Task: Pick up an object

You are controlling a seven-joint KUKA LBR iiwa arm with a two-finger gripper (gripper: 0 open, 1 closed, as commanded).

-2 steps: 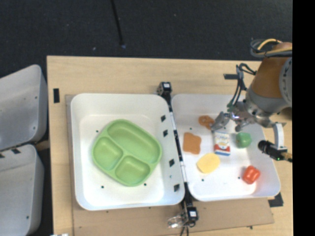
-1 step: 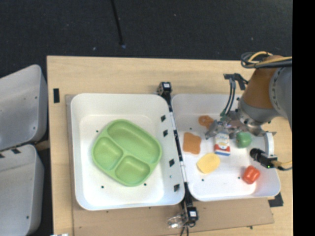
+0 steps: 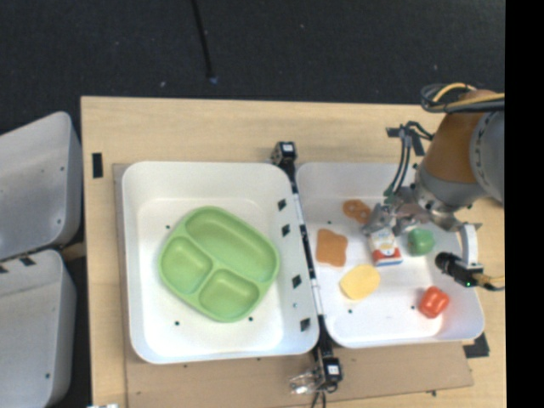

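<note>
The tool [image 3: 384,226] is down in the right bin [image 3: 399,334], over a small red, white and blue carton [image 3: 387,253]; whether it grips anything cannot be told. Nearby lie an orange slab [image 3: 331,246], yellow piece [image 3: 359,281], green ball [image 3: 420,242] and red pepper [image 3: 433,302]. A green divided plate [image 3: 219,263] fills the left bin [image 3: 144,330].

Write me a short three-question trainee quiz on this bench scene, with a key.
1. True or false: the green plate lies in the right bin.
2. Which item lies nearest the gripper? A) red item B) small carton C) yellow item
3. Fill in: the orange slice lies just ____ the yellow item in the view.

Key: 1 false, it lies in the left bin; 2 B; 3 above.
</note>
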